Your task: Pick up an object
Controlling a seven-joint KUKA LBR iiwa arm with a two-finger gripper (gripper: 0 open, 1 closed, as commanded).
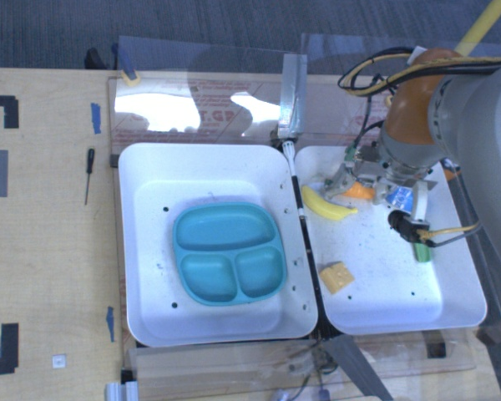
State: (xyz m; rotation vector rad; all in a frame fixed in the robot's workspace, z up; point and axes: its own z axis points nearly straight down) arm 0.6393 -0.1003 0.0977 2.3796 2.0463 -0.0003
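Observation:
In the right bin lie a yellow banana near the left wall, a tan block toward the front, an orange piece at the back and a small green object at the right. My gripper is lowered into the back of this bin, right over the orange piece and beside a blue-white item. The wrist hides its tips.
The left bin holds a teal divided plate. A clear panel stands behind both bins. Black cables loop from the wrist over the right bin. A screwdriver lies on the wooden bench at the left.

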